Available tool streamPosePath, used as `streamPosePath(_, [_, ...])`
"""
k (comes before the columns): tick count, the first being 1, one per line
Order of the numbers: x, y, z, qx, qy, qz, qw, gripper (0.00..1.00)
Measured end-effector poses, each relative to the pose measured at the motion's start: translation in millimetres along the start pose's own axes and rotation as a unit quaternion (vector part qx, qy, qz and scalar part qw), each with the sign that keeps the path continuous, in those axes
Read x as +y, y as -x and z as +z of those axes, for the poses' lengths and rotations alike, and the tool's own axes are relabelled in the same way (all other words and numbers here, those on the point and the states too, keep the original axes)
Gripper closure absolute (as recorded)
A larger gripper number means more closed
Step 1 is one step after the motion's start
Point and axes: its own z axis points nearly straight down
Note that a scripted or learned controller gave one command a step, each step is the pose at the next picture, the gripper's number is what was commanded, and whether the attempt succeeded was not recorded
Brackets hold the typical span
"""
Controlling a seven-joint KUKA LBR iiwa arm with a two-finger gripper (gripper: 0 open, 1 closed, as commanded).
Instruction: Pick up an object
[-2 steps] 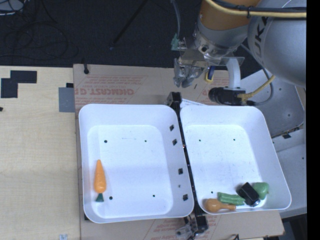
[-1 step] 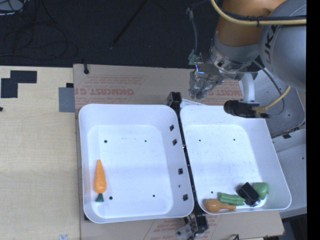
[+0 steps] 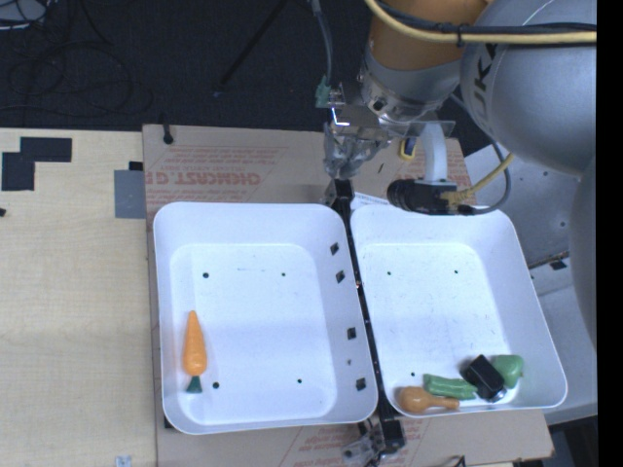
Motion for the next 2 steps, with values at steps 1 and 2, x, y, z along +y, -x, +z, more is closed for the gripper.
streamPosePath(1, [-1,-63,38,0.000,-0.004,0.000,1.0000,1.00])
streamPosePath(2, [1,-95,-156,0.002,0.007,0.001,1.0000,1.00])
